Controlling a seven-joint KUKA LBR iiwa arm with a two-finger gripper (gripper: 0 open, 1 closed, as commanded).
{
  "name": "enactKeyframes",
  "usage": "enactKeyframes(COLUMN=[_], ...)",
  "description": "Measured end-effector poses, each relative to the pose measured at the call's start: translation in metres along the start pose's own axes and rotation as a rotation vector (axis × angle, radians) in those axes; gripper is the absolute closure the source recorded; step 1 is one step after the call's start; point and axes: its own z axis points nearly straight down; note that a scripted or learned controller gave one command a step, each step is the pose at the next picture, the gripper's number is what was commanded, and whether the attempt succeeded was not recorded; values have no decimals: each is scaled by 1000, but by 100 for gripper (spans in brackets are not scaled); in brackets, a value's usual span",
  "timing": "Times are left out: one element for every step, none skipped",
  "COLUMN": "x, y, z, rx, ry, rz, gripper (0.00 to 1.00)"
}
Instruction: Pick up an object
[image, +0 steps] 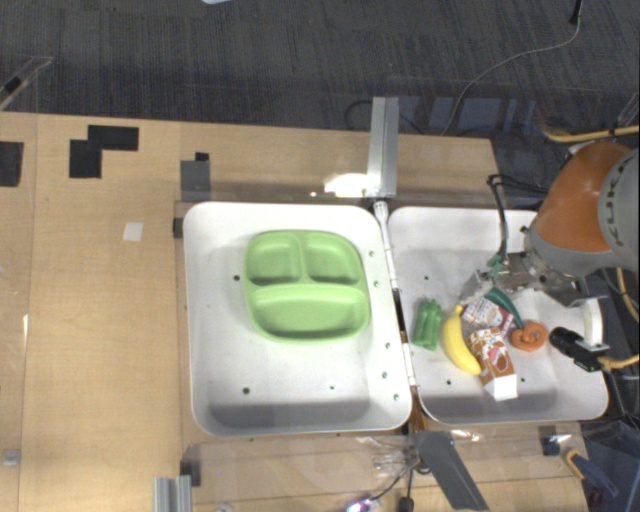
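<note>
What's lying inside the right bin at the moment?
The right bin holds a green pepper-like piece, a banana, two small printed cartons, and an orange round piece. The arm covers the bin's right side, so anything beneath it is hidden.

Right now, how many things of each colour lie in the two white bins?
Green: 2, a divided plate and a small green vegetable
Yellow: 1, a banana
Orange: 1, a round piece
Red-and-white: 2, packets
Total: 6

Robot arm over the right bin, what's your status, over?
Gripper low over right white bin, nothing seen held. Yellow banana, green pepper, small printed carton clustered beside it. Green divided plate in left bin.
</note>
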Motion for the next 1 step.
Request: enactKeyframes(x=[16], y=[-59], z=[-2], rx=[-3], ry=[0], rz=[65], gripper=[0])
